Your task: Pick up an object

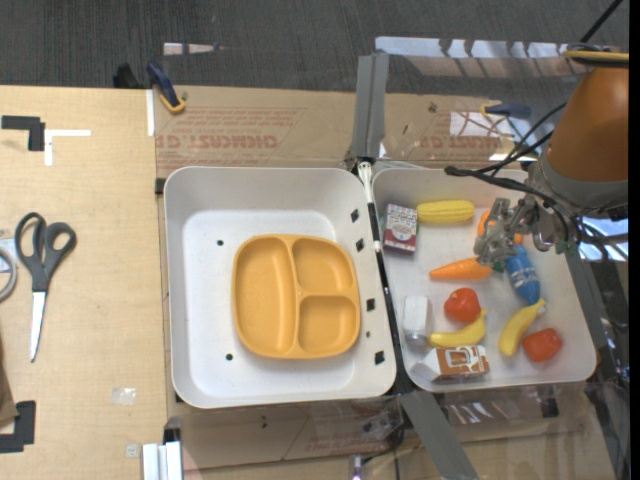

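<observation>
My gripper (pixel 503 236) hangs over the upper right part of the right bin (pixel 578 313), below the arm's orange band (pixel 598 118). It sits just above a blue bottle (pixel 522 276) and the thick end of a carrot (pixel 460 268). A small orange piece (pixel 485 218) shows at the gripper's left side; I cannot tell what it is. An ear of corn (pixel 445 211) and a red carton (pixel 401 228) lie to the left of the gripper.
The right bin also holds a red tomato (pixel 462 304), two bananas (pixel 457 336) (pixel 520 328), another red fruit (pixel 541 344), a brown box (pixel 460 364) and a white cup (pixel 415 315). The left bin (pixel 190 268) holds a yellow divided plate (pixel 296 296). Scissors (pixel 42 268) lie far left.
</observation>
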`<state>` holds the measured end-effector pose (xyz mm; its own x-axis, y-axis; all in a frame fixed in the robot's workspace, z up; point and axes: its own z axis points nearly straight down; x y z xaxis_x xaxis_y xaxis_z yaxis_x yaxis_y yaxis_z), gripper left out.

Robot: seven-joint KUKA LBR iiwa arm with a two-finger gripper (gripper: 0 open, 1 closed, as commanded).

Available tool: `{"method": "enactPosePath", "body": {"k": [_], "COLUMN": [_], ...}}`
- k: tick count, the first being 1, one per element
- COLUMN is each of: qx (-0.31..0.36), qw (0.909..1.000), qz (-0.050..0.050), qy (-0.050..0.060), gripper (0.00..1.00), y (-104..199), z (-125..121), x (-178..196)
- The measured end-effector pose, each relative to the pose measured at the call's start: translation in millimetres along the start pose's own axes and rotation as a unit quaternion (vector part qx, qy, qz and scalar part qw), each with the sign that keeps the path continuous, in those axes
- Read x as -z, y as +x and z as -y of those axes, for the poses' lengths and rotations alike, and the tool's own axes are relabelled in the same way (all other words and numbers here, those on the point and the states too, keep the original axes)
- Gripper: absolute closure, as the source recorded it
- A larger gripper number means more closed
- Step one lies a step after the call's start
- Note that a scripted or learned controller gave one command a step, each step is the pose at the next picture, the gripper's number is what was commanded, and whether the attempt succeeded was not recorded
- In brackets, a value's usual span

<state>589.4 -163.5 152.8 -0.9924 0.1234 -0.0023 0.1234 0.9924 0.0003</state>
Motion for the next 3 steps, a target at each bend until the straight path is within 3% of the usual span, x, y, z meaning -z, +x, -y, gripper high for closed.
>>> {"method": "enactPosePath", "body": {"k": [1,2,3], "qx": [-0.084,-0.14,-0.328], "qw": [0.9965,0.9902,0.9447], "qz": [0.002,0.002,0.0], "qy": [0.0,0.0,0.001], "gripper": [1.0,1.0,1.0], "y": [-26,7,8], "z": [-77,8,-50], "x": [86,-45,-48]}}
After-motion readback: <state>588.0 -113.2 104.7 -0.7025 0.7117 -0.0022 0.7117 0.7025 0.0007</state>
